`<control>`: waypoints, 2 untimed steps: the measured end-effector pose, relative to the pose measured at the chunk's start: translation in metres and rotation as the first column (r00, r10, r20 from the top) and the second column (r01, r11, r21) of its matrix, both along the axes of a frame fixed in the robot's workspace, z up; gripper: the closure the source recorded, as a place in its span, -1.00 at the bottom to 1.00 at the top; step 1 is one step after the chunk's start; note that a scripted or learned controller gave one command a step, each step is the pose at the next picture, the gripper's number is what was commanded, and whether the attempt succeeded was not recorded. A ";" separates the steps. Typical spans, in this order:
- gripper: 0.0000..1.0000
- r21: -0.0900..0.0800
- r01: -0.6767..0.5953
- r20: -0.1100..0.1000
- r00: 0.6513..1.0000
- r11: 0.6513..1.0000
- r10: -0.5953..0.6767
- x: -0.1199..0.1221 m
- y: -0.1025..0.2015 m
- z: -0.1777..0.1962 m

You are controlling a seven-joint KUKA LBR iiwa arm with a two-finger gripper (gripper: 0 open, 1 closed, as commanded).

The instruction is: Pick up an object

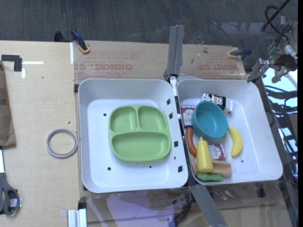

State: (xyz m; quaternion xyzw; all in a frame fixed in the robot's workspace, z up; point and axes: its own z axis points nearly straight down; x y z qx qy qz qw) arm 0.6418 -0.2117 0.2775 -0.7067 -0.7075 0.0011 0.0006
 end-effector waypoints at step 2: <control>-1.00 0.002 -0.169 0.000 0.986 0.986 0.169 -0.123 0.060 -0.187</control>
